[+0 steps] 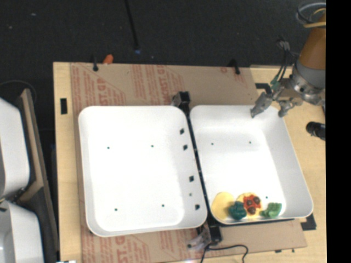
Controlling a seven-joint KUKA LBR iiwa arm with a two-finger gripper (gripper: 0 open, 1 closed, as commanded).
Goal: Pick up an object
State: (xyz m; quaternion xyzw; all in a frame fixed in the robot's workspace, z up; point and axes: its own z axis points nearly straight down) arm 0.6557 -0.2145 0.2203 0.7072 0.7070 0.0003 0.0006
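Approach step, nothing grasped yet. End effector (269,106) spread, hovering over far right corner of right bin (285,147). Objects (247,206) clustered at near edge. Next: travel nearer, descend over 1 piece, pinch.

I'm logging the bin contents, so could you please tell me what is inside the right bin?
Inside the right bin, along its near edge, lie a yellow object, a teal object, a red object and a green object. Whatever the clustered pieces cover is hidden.

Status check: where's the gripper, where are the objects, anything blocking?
Gripper open, over right bin's far right corner, holding nothing. Small yellow, teal, red and green objects clustered at its near edge. Nothing between.
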